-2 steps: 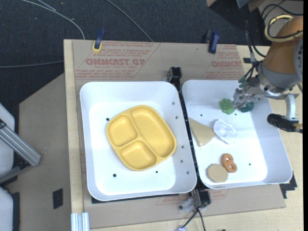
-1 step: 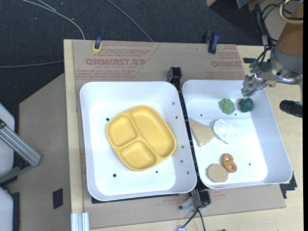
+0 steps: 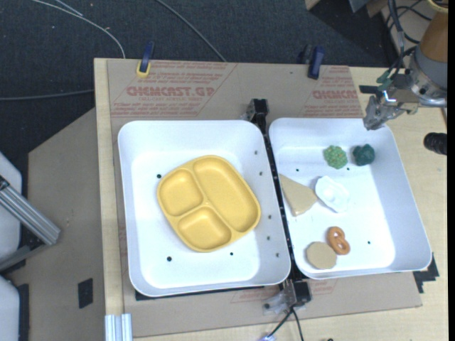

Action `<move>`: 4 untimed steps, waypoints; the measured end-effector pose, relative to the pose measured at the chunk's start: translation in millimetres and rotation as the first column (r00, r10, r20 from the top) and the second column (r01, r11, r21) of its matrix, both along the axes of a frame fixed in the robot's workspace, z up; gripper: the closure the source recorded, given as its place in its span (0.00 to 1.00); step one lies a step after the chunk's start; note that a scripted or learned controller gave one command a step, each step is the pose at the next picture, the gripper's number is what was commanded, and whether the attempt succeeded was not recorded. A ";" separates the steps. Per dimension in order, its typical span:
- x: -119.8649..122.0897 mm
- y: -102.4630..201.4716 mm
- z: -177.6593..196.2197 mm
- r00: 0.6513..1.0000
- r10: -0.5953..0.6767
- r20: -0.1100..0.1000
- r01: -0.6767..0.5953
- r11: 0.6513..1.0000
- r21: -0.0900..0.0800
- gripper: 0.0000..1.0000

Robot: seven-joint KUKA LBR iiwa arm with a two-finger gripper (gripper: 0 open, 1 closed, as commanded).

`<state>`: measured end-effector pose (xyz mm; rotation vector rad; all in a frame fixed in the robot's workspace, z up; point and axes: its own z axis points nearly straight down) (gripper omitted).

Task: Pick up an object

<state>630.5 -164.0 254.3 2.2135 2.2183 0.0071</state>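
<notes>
The gripper [image 3: 375, 119] hangs at the upper right rim of the right bin [image 3: 398, 212], and nothing sits between its fingers; whether they stand apart or closed I cannot tell at this size. The main risk from here, as I judge it, is a descent that lands on the bin wall or on bare floor, since the gripper is at the rim and not over any item. Closest below it lies the dark green piece [image 3: 364, 154], with the light green piece [image 3: 335, 156] just beside it; closing on both, or nudging one away, seems likely. Farther toward the bin's middle lie a white piece [image 3: 333, 192] and a tan wedge [image 3: 296, 195]. The yellow tray [image 3: 207, 202] rests in the left bin [image 3: 142, 190], well apart.
</notes>
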 end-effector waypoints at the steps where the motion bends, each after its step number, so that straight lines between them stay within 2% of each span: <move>1: 1.3 -0.2 47.4 1.000 -0.001 -0.001 0.001 1.000 0.000 1.00; 2: -8.4 51.3 23.4 1.000 0.002 -0.012 -0.002 1.000 0.005 1.00; 3: -21.2 92.9 5.9 1.000 0.002 -0.013 -0.002 1.000 0.004 1.00; 4: -28.9 151.1 -12.2 1.000 0.004 -0.013 -0.003 1.000 0.004 1.00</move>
